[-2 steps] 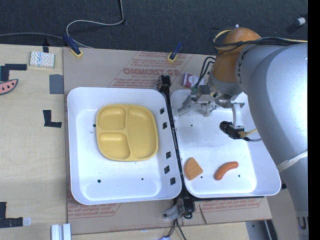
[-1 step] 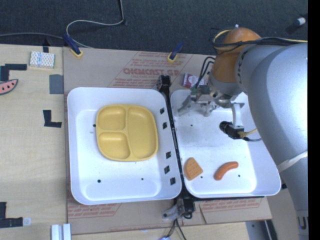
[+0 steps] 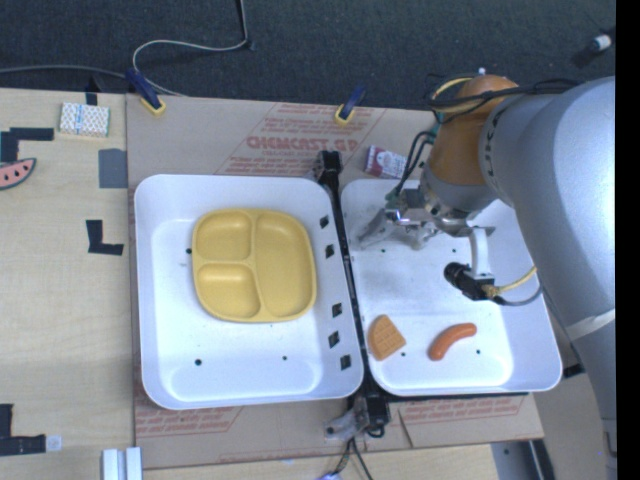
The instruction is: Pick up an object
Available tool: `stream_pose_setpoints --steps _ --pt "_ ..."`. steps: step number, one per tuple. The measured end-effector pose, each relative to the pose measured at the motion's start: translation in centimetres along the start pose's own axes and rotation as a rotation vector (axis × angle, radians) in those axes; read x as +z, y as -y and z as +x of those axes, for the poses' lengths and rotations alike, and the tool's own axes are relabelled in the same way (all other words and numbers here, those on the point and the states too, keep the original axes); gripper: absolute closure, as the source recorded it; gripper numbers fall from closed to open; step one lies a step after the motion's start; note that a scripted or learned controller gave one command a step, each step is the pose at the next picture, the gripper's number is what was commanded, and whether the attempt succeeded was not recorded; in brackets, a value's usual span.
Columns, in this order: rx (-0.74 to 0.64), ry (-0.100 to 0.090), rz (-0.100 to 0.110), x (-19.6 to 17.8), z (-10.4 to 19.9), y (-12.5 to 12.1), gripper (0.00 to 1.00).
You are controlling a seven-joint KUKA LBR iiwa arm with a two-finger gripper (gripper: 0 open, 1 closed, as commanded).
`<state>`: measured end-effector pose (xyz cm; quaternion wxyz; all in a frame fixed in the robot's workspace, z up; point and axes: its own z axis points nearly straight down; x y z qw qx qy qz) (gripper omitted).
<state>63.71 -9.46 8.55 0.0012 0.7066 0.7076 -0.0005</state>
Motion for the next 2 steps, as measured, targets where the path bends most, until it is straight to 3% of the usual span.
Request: stream_pose_setpoints --steps 1,2 --pt "-0.001 -0.001 0.000 -0.97 0.07 -0.03 1.00" --pt "-0.001 -0.001 0.000 -0.95 0.07 -0.02 0.00"
